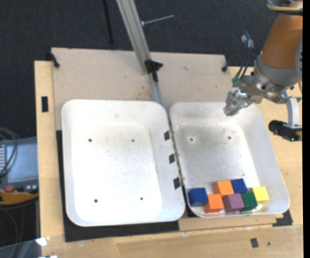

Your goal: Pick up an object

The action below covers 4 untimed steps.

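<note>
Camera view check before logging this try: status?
End effector over right bin's far edge, holding nothing visible. Coloured blocks clustered at that bin's near edge, untouched. Nothing between.

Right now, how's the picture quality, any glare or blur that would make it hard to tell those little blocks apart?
Camera view: lighting is even and soft, with no hard glare on the right bin; the coloured blocks read clearly by colour, though their edges are a bit soft at this resolution. The gripper is small and slightly blurred, so its detail is hard to make out.
</note>
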Each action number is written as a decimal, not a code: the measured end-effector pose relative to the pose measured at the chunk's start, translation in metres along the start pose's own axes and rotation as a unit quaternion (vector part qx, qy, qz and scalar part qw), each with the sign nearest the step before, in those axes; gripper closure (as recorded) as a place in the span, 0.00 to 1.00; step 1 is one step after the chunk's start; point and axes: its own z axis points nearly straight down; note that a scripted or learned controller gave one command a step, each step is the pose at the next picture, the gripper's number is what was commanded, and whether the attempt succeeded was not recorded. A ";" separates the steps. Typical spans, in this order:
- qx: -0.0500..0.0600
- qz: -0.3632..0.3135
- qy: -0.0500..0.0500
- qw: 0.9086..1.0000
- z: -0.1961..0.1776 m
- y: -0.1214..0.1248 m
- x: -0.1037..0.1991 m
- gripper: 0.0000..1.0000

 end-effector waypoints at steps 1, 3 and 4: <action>0.000 -0.001 0.001 1.000 -0.010 -0.024 0.047 1.00; 0.001 0.000 0.001 1.000 0.002 -0.071 0.147 1.00; 0.001 -0.001 0.001 1.000 0.014 -0.090 0.196 1.00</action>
